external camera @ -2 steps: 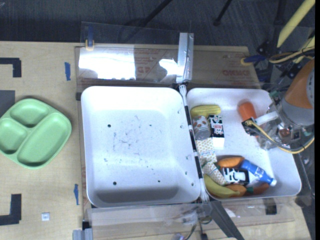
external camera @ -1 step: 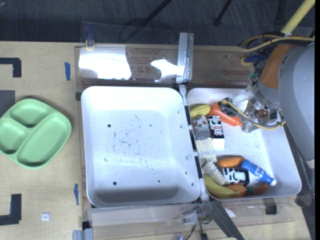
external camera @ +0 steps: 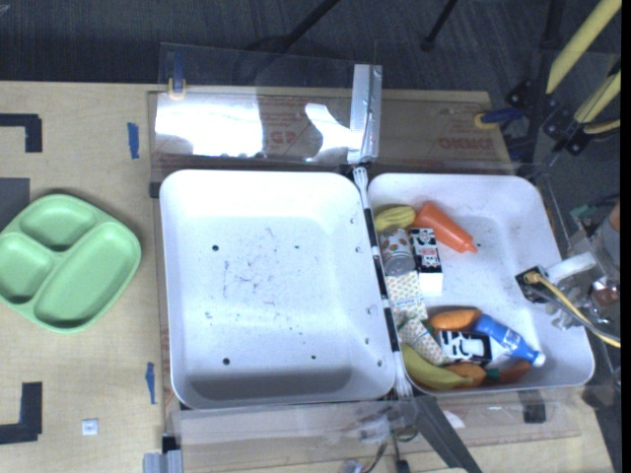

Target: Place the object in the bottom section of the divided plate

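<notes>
A green divided plate (external camera: 65,261) lies on the wooden bench at the far left, outside the bins; its large section faces the lower right and two smaller sections sit at its upper left. My gripper (external camera: 589,305) hangs at the right edge of the right bin (external camera: 513,215), partly cut off by the frame. A cluster of objects lies along that bin's left side: an orange carrot (external camera: 446,227), a yellow piece (external camera: 393,215), a small can (external camera: 398,255), a banana (external camera: 434,371) and a blue bottle (external camera: 509,341). All of them are well left of the gripper.
The left bin (external camera: 266,284) stands between the plate and the right bin. A clear panel and a metal bracket (external camera: 365,111) rise behind the bins. A patterned pouch (external camera: 408,304) and an orange round item (external camera: 455,318) also lie in the right bin.
</notes>
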`<control>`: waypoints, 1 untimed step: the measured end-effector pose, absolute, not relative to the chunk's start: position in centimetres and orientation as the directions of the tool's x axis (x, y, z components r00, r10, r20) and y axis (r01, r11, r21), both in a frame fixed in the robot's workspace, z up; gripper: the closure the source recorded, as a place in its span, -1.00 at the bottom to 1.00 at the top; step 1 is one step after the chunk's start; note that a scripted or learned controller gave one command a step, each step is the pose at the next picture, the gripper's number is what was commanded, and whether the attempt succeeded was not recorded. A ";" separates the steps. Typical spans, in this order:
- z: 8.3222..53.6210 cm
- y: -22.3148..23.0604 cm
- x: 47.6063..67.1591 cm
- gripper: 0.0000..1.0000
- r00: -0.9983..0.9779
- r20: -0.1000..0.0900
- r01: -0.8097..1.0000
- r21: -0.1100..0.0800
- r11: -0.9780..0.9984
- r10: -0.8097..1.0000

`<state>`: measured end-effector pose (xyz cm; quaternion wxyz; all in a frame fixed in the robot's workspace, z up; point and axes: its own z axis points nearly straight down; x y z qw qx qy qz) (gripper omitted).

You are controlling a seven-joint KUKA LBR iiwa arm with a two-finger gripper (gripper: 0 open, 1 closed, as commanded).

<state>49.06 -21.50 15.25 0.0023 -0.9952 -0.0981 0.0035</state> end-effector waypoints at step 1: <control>10.2 -14.7 47.8 1.00 0.959 -0.006 0.284 -0.006 -0.959 0.284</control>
